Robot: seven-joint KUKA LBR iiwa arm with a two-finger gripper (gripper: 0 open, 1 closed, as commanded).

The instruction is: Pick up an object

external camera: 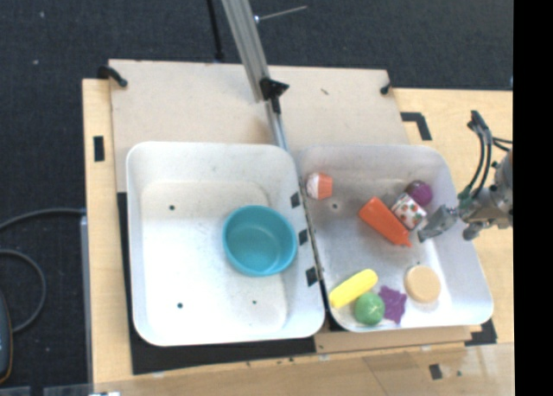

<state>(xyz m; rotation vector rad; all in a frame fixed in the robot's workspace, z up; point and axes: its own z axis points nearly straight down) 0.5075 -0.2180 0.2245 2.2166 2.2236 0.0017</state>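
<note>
The right bin (371,161) holds several small objects: an orange wedge (384,221), a white cube with red marks (408,211), a purple ball (420,191), a tan round disc (423,284), a yellow cylinder (352,287), a green ball (370,309), a purple toy (394,303) and a small orange-and-white piece (320,185). My gripper (451,226) hangs over the bin's right rim, just right of the cube. Its fingers stand apart, open, with nothing between them.
A blue bowl (259,240) sits in the left bin (173,178). A slanted metal rod (246,35) comes down from the top to the wall between the bins. Cables (479,148) hang by the wrist at the right.
</note>
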